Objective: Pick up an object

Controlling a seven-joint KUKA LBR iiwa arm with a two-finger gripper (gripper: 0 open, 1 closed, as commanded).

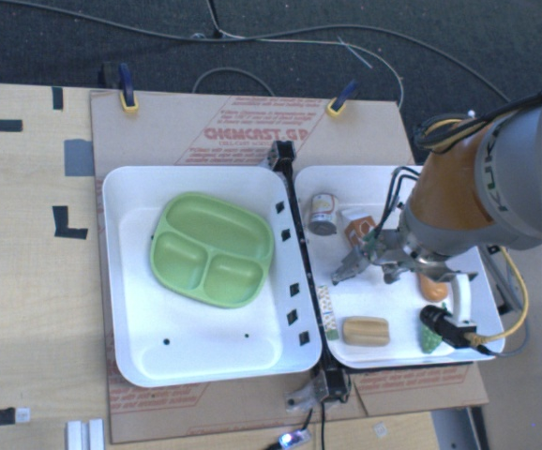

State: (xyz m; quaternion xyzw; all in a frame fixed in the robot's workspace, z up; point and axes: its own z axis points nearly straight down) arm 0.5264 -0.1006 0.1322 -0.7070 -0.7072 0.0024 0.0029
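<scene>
My gripper (pixel 367 270) hangs over the middle of the right bin (pixel 383 178), its two dark fingers spread open with bare white floor between them. Just behind it lie a small orange-brown packet (pixel 360 226) and a little silver can (pixel 323 214). A tan bread-like block (pixel 365 331) lies in front of the gripper near the bin's front wall. An orange piece (pixel 432 289) and a green piece (pixel 429 341) sit at the bin's right, partly hidden by the arm.
The left bin (pixel 126 251) holds a light green divided plate (pixel 213 249). A black divider (pixel 297 251) runs between the bins. The arm's orange band (pixel 444 190) covers the right bin's far right corner. A yellow cable (pixel 505 322) loops by the right edge.
</scene>
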